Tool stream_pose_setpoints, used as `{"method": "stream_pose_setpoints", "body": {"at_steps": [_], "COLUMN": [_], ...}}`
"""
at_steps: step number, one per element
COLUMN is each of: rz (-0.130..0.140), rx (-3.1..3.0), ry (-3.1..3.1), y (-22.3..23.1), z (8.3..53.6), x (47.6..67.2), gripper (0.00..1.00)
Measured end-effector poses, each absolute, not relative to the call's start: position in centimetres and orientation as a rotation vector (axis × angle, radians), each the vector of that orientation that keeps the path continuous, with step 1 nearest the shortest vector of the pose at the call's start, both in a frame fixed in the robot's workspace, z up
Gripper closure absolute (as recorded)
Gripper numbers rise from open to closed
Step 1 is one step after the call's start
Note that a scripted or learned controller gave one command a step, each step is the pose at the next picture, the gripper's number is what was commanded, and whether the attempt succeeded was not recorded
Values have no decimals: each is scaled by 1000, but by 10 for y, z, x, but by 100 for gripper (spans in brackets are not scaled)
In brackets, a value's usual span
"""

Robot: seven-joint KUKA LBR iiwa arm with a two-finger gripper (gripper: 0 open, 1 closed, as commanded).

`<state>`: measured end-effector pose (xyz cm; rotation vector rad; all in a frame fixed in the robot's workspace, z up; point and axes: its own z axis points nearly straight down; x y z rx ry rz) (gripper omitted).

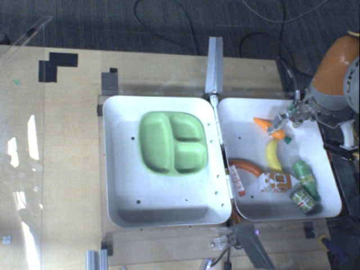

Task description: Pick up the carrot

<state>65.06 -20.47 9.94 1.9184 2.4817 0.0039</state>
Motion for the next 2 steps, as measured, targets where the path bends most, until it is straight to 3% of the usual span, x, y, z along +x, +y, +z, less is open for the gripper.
{"method": "stream_pose_setpoints", "body": {"at_steps": [1,2], "rz": [6,5], "rx": [1912,2416], "ry": [2484,2000], "y": [-204,-157], "z": [110,215], "x": [652,637], "gripper": [100,100]}}
